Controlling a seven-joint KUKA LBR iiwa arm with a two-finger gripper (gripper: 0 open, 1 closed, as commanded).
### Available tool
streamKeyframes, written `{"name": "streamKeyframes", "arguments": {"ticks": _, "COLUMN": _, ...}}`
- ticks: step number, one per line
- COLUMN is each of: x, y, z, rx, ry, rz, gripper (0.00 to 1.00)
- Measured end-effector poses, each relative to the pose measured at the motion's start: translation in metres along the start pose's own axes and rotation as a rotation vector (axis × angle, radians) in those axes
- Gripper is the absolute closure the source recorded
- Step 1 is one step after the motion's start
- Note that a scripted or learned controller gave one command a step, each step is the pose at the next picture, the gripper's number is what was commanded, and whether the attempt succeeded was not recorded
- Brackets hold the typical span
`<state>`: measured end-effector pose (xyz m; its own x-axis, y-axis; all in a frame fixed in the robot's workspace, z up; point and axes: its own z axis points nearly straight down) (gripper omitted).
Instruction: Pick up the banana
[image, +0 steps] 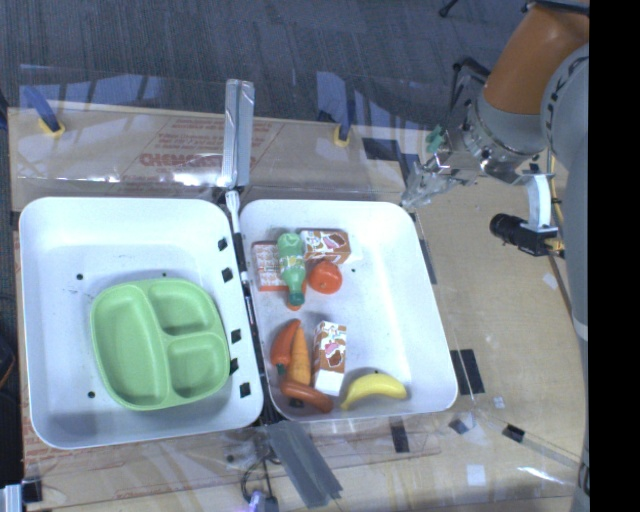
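The yellow banana (374, 388) lies at the front edge of the right bin (400, 290), just right of a small white and brown carton (330, 355). My gripper (422, 187) hangs above the back right corner of that bin, far from the banana. Nothing shows between its fingers, and its small size in this view hides how they stand.
The right bin also holds a green bottle (292, 262), a red tomato (325, 277), snack packets (325, 243), a carrot (299, 346) and a sausage (305, 397). A green divided plate (160, 342) sits in the left bin (60, 250). A metal divider (238, 130) stands between the bins.
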<state>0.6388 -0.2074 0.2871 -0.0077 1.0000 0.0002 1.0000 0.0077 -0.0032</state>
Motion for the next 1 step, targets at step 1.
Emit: {"name": "streamKeyframes", "arguments": {"ticks": 1, "x": -0.0017, "y": -0.0695, "z": 0.087, "rx": 0.001, "ry": 0.0, "rz": 0.023, "gripper": 0.0}}
